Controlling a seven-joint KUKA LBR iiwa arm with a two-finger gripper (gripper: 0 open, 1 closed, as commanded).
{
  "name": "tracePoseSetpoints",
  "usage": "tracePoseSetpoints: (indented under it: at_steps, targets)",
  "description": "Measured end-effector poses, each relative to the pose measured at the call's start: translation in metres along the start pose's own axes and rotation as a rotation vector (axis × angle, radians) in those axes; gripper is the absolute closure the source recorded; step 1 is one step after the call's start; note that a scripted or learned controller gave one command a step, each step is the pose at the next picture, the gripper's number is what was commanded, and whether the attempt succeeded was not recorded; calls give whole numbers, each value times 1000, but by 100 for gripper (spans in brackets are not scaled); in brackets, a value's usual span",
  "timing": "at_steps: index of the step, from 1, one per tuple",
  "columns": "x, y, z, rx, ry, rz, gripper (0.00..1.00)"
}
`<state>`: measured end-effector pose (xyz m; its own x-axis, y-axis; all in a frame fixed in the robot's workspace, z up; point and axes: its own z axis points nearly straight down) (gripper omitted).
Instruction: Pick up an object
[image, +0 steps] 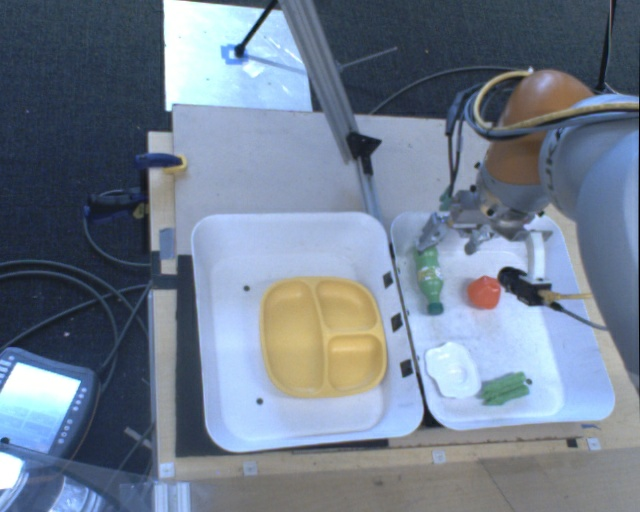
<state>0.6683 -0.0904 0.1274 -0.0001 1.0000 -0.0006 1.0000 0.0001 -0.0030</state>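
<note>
The right edge cuts off the grey arm (595, 165).

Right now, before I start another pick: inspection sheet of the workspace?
Surface: bench with a left bin and a right bin, side by side.
Job's things: green bottle, red toy, white dish and green pod-shaped piece, all in the right bin.
Clutter: yellow divided plate in the left bin.
Grippers: hand over the right bin, at the bottle's far end; grip unclear.
Cables: black cables on the floor left of the bench.
Surroundings: clamp on the bench's left edge, metal pole, controller on the floor.
</note>
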Motion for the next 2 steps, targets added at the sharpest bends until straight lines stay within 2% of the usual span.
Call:
tracePoseSetpoints:
  at_steps: [1, 2]
  targets:
    - [0, 2, -15, -8, 0, 0, 100]
    - [1, 3, -59, -9, 1, -2, 100]
